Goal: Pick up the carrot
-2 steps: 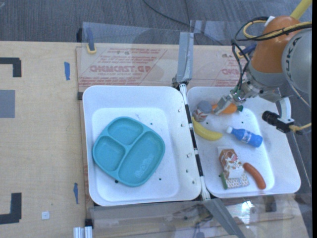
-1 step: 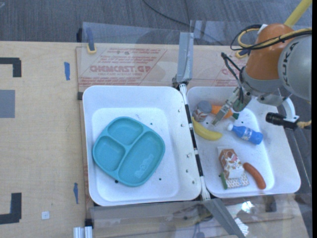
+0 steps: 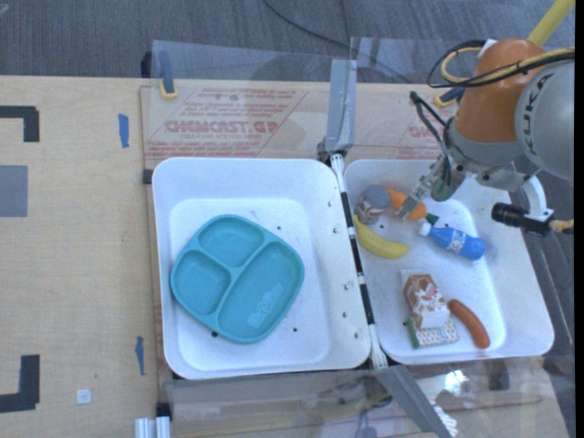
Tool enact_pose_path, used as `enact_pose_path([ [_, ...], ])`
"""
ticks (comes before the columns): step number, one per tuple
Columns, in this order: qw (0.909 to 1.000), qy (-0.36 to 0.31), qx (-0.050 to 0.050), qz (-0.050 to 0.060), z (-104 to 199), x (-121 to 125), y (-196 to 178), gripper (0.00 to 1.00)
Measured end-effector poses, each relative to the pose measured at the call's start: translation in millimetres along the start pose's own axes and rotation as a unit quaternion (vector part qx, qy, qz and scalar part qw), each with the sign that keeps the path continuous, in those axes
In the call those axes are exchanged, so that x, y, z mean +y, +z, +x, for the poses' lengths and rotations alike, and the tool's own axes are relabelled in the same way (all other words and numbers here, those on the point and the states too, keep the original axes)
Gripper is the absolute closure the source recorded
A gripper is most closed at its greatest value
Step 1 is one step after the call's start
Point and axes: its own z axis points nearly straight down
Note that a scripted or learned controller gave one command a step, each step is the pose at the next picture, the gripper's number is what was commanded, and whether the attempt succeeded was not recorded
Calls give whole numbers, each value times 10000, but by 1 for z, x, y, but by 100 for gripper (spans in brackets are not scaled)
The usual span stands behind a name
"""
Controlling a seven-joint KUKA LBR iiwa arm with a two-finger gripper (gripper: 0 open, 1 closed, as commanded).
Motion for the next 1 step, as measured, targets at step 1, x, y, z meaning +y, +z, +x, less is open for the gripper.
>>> enact_pose_path([
  [1, 9987, 511, -28, -23, 63, 39, -83, 100],
])
